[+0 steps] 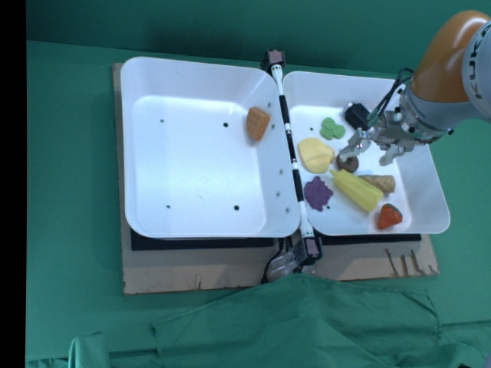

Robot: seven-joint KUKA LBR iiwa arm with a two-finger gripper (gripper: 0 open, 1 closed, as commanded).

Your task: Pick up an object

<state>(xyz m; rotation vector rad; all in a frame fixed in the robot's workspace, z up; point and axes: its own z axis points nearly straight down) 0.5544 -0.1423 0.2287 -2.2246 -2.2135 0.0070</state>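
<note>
Crowded right bin [430, 205]: one red strawberry toy [389, 216], one yellow corn cob [357, 190], one purple grape bunch [317, 193], one tan cone [379, 182], one pale yellow lump [315, 155]. The gripper [374, 149] hangs spread wide, empty, by the small brown piece [348, 162]; a finger could nudge neighbours. Beyond: one green leaf piece [332, 129], one orange waffle [258, 123] in the left bin [153, 90].

left bin [153, 90], right bin [430, 198]: smooth white plastic, slight sheen. board [153, 271] beneath them: brown cardboard, matt, rough torn near edge. cloth [77, 205] over bench: green fabric, matt, creased at the near side. waffle [258, 123]: orange, ridged, looks plastic. corn cob [357, 190], yellow lump [314, 155], strawberry [389, 216]: smooth, faintly glossy toy plastic. grapes [317, 193]: purple, bumpy, matt. arm [460, 60]: glossy orange band, smooth grey shell. gripper [376, 146]: bare grey metal, dull shine.
</note>
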